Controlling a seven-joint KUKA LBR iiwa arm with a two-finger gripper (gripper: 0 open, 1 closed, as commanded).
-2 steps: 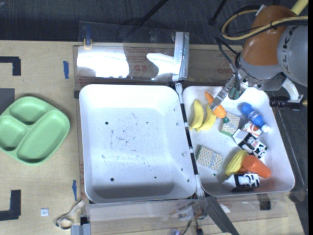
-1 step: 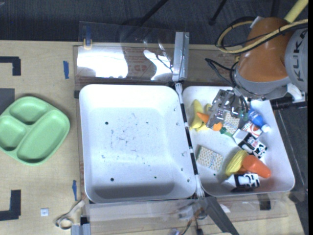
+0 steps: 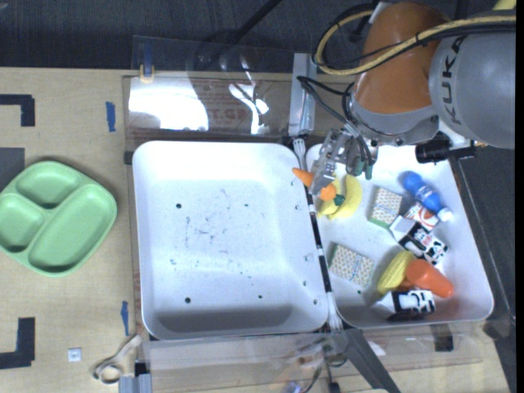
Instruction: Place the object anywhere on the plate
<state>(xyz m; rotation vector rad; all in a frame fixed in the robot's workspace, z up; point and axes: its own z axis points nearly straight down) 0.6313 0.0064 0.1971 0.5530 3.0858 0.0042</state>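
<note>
Right bin (image 3: 475, 301), arm bent low, end effector (image 3: 337, 166) over banana (image 3: 347, 201), grip state indiscernible.

You're looking at two glossy white plastic bins (image 3: 221, 301), the left one scuffed with grey marks. The green plate (image 3: 53, 215) at far left is smooth, matt plastic, resting on a pale wood-look bench (image 3: 65, 105). The arm's orange band (image 3: 397, 56) shines like polished plastic.

Prob. robotics lab: KUKA arm (image 3: 479, 80), taped bench (image 3: 82, 326), white bins (image 3: 155, 170) w/ toys.
</note>
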